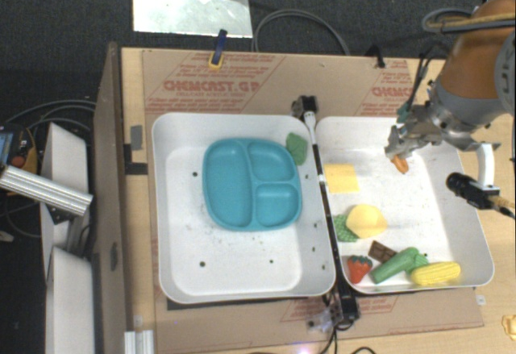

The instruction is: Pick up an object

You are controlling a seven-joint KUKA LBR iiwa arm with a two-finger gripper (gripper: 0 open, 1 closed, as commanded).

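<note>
over the upper right part of the right bin [476,241], the gripper [401,152] hangs at the end of the grey arm [476,62], with a small orange piece [401,164] at its tip. that piece looks like a toy carrot, and it seems to sit between the fingers, clear of the bin floor, so i judge the pincer to be closed on it, though the fingers themselves are too small to read sharply.

below and to the left, well apart from the gripper, a yellow square [342,178] lies flat near the divider. further down sit a yellow lemon-like lump [367,220] touching a bit of green leaf [345,229], then a brown block [381,251], a strawberry [359,267], a green pepper-like piece [396,264] and a corn cob [436,272] crowded in the lower corner.

the left bin [177,264] holds a blue divided plate [251,184], with a green piece [297,147] just beside its upper right edge.

the step in hand looks like the lift after the grasp. the next move calls for a steady rise straight up, since so small a thing held at the tip could slip.
</note>
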